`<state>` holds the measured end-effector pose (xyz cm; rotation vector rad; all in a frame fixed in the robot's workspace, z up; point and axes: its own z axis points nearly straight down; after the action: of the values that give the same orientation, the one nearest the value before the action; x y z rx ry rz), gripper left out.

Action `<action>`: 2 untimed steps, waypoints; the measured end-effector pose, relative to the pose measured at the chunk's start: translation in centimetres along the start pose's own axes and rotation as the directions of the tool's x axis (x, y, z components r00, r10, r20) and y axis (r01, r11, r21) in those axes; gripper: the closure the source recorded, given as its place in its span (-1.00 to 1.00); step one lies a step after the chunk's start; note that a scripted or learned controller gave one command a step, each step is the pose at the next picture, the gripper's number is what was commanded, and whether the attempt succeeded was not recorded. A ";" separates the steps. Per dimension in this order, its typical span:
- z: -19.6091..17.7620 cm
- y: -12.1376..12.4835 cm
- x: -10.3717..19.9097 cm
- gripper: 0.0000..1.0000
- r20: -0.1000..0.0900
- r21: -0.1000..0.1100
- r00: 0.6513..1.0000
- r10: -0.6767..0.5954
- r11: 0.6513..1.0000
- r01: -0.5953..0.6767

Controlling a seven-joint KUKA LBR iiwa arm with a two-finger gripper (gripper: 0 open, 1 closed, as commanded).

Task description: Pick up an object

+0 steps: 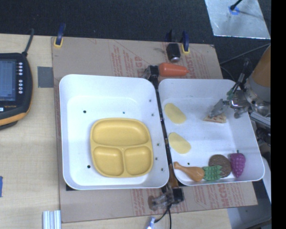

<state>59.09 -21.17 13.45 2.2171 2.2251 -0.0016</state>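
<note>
Claw (219, 109) is low in the right bin (200, 132), near its far right side, fingertips right at a small tan cracker-like piece (215, 119). Can't tell how far it's open or whether it has a grip on the piece. Same bin: two pale yellow chips (174, 113), drumstick (188, 171), brown patty (220, 163), purple grapes (237, 163). Left bin (76, 99) holds a yellow divided tray (121, 146). Orange carrot (171, 70) lies on the desk (19, 166) behind the bins.

Two white bins (71, 128), one yellow tray (121, 147), two chips (175, 113)
</note>
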 end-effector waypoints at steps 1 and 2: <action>4.3 6.5 3.3 -1.00 -0.001 0.003 1.000 -0.001 1.000 0.001; 4.3 1.1 1.9 -1.00 0.000 0.004 1.000 -0.001 1.000 0.001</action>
<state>60.20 -19.25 9.16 2.2177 2.2283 -0.0064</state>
